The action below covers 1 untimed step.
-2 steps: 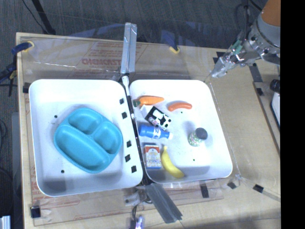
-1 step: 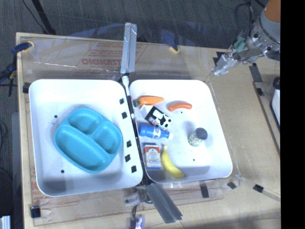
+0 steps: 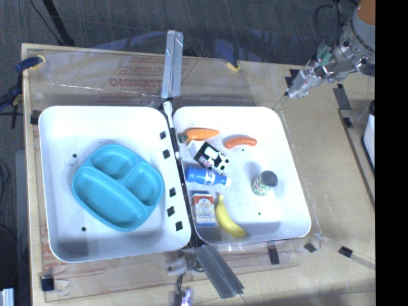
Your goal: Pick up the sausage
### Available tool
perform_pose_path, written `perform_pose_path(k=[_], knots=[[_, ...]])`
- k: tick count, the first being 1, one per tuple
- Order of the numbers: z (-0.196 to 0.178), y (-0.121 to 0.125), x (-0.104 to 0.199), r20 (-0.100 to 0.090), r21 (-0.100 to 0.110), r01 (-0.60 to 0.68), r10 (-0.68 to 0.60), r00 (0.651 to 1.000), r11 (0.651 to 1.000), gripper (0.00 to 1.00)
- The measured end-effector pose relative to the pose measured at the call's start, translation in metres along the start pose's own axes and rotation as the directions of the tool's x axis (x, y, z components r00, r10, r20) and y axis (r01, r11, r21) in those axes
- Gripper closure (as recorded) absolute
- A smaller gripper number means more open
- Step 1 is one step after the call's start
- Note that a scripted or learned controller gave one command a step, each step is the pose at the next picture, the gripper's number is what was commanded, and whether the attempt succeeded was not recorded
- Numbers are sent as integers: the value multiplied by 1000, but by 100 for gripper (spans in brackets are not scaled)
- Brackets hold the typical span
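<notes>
— What did you have on screen, starting from the left?

— The left bin held a blue tray. Across the divider, the right bin was crowded along its left wall: a carrot at the top, a black-and-white toy under it, then a blue tube, a small red carton and a banana. The sausage lay near the bin's far wall, just right of the carrot and apart from it. A little jar stood further right.

— And the arm?

— The gripper hung above the bench past the bin's far right corner, well away from the sausage. Whether it was open or closed, I couldn't tell at that size.

— What worried you?

— Mostly the carrot. It was the same colour and shape as the sausage, so I judged the program might drop onto the wrong one. The toy sat just below the sausage, and a finger could have landed on it. A round sausage might also have rolled out of a pinch.
</notes>
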<state>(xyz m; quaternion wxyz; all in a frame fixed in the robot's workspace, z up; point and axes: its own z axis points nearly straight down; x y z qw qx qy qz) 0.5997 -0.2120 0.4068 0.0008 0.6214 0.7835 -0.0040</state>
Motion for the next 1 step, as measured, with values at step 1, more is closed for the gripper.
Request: perform_pose_path(k=[1], knots=[[-10, 0, 0, 2, 0, 2, -2, 1000, 1000, 100]])
